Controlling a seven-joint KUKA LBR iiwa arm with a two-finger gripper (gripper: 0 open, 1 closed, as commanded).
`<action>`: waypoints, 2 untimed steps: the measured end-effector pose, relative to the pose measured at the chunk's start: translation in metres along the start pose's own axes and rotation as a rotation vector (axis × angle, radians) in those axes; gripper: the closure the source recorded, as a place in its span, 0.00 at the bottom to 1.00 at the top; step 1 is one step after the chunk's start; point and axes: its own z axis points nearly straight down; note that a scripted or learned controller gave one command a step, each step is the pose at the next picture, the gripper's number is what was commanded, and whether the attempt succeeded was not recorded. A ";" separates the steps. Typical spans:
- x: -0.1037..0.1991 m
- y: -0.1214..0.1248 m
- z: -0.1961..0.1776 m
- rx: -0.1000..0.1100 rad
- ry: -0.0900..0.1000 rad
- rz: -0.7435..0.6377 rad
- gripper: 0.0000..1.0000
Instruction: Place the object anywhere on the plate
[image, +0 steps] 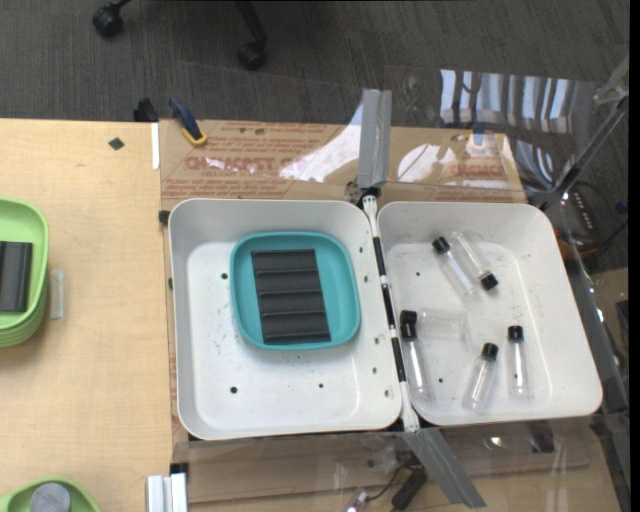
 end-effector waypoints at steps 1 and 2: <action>-0.003 -0.010 0.001 0.004 -0.001 0.154 0.00; -0.010 -0.007 0.000 0.001 -0.001 0.294 0.00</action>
